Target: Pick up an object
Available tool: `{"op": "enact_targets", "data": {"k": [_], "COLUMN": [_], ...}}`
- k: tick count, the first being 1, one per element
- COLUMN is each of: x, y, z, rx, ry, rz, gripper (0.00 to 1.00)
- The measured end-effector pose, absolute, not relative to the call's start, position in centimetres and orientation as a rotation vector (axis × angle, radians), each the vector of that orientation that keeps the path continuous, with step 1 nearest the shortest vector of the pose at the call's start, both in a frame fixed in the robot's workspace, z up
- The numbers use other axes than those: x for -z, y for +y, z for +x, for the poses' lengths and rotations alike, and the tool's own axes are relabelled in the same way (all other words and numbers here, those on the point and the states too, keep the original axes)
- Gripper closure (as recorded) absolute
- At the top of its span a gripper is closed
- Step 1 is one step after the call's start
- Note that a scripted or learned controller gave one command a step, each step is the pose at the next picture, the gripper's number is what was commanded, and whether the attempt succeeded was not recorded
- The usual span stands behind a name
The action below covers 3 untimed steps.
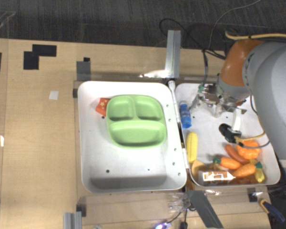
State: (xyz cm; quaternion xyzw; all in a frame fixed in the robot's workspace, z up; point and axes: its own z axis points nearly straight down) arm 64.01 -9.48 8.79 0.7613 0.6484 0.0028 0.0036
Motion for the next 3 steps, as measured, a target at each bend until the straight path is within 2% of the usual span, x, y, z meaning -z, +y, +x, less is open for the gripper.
{"op": "enact_targets", "data": {"k": [1,2,3], "x": [-9.0,-9.0,-10.2], "y": [-12.3,-16.3,-16.6], "z": [52.5,49.4,49.7], "rx": [-0.011,-0.030,-0.032], "ry": [1.998,1.831,1.822], "rz": [2.415,2.562,2.552], "gripper": [0.00,0.00,1.00]}}
